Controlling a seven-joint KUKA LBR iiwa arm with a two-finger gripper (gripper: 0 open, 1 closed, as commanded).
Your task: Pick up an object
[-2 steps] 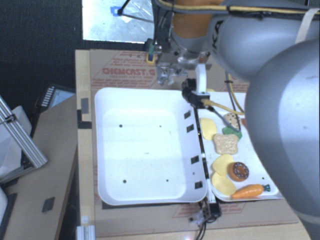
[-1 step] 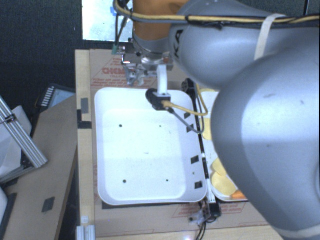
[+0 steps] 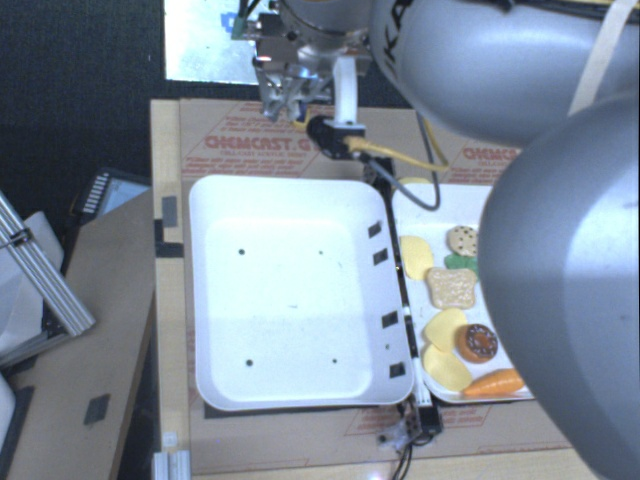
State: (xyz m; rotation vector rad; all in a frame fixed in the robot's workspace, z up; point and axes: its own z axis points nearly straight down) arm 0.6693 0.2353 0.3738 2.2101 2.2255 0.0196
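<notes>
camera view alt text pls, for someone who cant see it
A grey robot arm reaches in from the right, its gripper above the bench beyond the left white bin. The right bin holds toy foods: cookie, toast, doughnut, carrot.

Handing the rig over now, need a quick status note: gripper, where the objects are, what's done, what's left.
Gripper: up beyond the far edge of the left white bin, over the brown cardboard sheet; nothing visible between its fingers.
Objects: all in the right white bin, partly hidden by the arm: speckled round cookie, tan toast slice, chocolate-frosted doughnut, orange carrot, several pale yellow pieces.
Done: no pick yet.
Left: move over the right bin, grasp one item, lift.
</notes>
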